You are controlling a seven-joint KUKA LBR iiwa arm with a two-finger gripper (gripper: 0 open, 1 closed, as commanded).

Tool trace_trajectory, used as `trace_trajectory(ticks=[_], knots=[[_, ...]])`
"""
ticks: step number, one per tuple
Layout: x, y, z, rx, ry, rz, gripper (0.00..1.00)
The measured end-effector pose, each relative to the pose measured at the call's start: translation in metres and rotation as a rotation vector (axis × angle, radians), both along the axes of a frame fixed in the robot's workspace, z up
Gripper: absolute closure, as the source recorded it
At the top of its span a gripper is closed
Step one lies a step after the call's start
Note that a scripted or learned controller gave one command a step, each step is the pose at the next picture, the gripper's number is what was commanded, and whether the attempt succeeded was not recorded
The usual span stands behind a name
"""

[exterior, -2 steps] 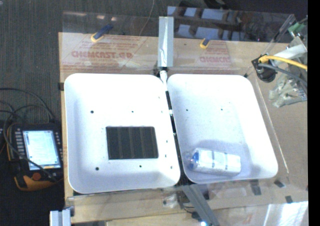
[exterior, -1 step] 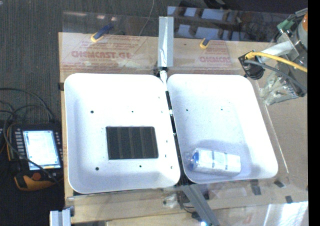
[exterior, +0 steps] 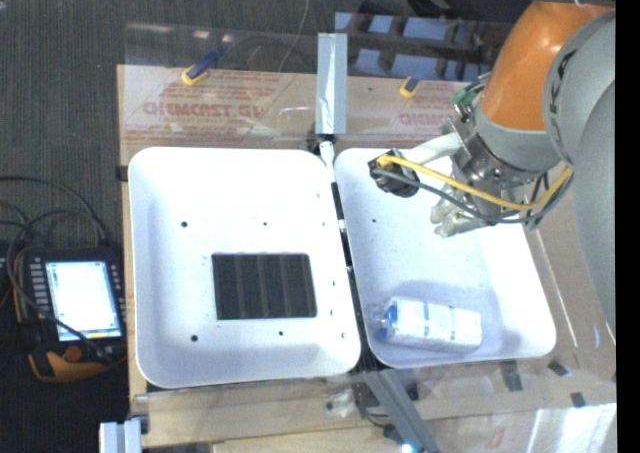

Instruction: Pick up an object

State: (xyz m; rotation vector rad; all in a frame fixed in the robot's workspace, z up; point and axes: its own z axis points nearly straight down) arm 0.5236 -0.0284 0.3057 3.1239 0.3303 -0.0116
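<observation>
Camera view, left to right: left bin [exterior: 160,201] carries a dark ribbed panel [exterior: 264,285]; right bin [exterior: 520,291] holds a white-blue packet [exterior: 432,324] at its near edge. Tool [exterior: 450,213] hovers toward the far edge, well apart; grip state unreadable.

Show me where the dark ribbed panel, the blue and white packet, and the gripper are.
dark ribbed panel [exterior: 264,285], camera view, centre of its top face
blue and white packet [exterior: 432,324], camera view, middle of its wrapper
gripper [exterior: 447,221], camera view, between its fingertips

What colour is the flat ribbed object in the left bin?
Dark grey to black flat ribbed object, in the camera view.
</observation>
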Motion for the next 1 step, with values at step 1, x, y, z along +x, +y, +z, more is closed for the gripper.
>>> trace_trajectory(ticks=[1], knots=[[0.0000, 0.0000, 0.0000, 0.000, 0.000, 0.000, 0.00]])
